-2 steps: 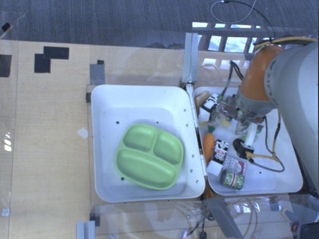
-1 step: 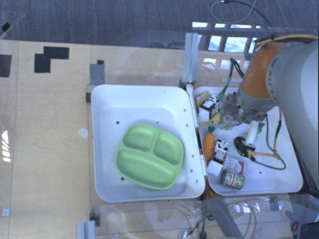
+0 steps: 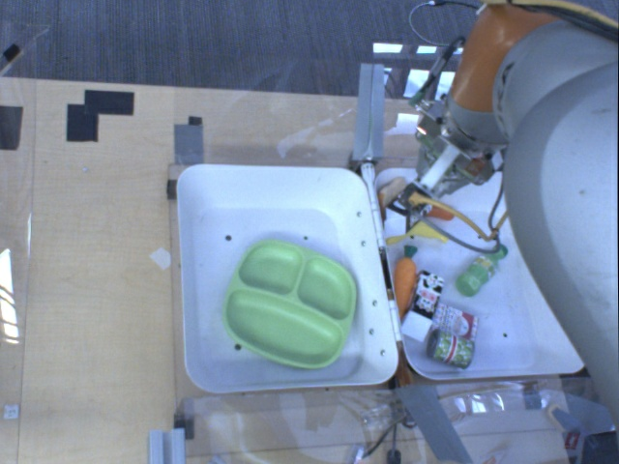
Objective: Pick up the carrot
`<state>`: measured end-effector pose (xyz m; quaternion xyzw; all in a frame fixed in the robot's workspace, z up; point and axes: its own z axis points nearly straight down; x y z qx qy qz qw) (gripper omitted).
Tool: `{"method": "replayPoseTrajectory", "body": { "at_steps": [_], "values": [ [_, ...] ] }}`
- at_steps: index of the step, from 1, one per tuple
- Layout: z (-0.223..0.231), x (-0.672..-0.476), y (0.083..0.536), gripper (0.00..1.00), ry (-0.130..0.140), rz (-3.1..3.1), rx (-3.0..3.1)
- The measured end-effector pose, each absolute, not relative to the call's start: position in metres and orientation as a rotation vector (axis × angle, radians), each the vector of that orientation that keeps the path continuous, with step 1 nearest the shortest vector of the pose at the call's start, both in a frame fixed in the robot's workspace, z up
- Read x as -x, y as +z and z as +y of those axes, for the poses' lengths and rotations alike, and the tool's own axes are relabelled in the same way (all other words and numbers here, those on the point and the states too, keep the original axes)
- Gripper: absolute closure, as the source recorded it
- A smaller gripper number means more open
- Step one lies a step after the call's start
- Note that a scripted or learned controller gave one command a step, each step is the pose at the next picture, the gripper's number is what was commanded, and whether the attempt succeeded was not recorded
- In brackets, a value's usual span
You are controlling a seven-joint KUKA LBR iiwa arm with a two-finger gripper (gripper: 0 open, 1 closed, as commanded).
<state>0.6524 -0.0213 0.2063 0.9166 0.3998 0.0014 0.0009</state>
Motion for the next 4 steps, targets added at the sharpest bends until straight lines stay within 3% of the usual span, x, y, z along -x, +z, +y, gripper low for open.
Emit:
{"method": "replayPoseTrajectory", "body": {
  "at_steps": [1,2,4],
  "values": [
    [-0.021,-0.652,0.206,0.0,0.003,1.256,-2.878],
    [0.051,-0.6,0.183,0.0,-0.001,1.728,-2.624],
    [0.079,-0.596,0.14,0.0,0.0,1.835,-2.502]
  ]
}}
